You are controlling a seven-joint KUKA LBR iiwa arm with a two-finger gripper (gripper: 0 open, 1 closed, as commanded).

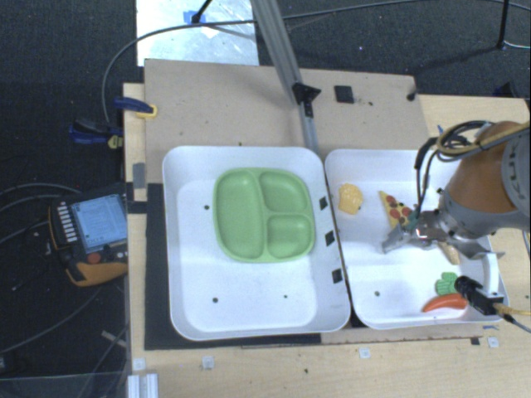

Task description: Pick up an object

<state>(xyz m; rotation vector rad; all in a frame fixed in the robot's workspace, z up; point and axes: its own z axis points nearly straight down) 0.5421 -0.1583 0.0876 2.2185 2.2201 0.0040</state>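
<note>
The right bin (365, 301) holds a small yellow toy (350, 197) near its upper left, a pizza-slice toy (397, 211) right of that, and a carrot toy (445, 303) with green leaves at the lower right. My gripper (401, 237) hangs over the bin's middle, just below the pizza slice and touching or nearly touching its lower tip. The grey and orange arm (485, 185) covers the bin's right side. I see nothing held between the fingers.
The left bin (191, 305) holds a green divided plate (264, 214). A metal pole (282, 48) slants down to the bins' top edge. A blue-screened device (93, 226) and cables lie on the floor at left.
</note>
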